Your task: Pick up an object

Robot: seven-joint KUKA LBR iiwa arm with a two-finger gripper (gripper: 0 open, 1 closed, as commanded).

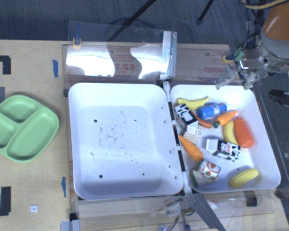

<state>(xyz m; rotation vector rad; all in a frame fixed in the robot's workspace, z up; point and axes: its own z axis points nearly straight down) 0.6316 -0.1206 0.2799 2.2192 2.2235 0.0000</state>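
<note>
A pale wooden bench [29, 66] stands on dark grey carpet [38, 4]. Its right shallow white plastic bin [266, 143] holds a jumble of toy food [216, 134]. The gripper [241, 78] hovers above the far rim, its grip indiscernible.

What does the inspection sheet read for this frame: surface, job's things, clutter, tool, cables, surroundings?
Surface: wooden bench bearing two white bins; left bin shows scuff marks and small holes.
Job's things: right bin holds toy food and small boxes: a banana, a blue bottle, carrots, a red-orange piece, a lemon.
Clutter: green divided plate on the bench, left of the bins.
Tool: the tool sits above the right bin's far rim, apart from the objects; finger state unclear.
Cables: yellow cable looped by the arm's orange band.
Surroundings: clear panel behind the left bin; blue tape marks.
</note>
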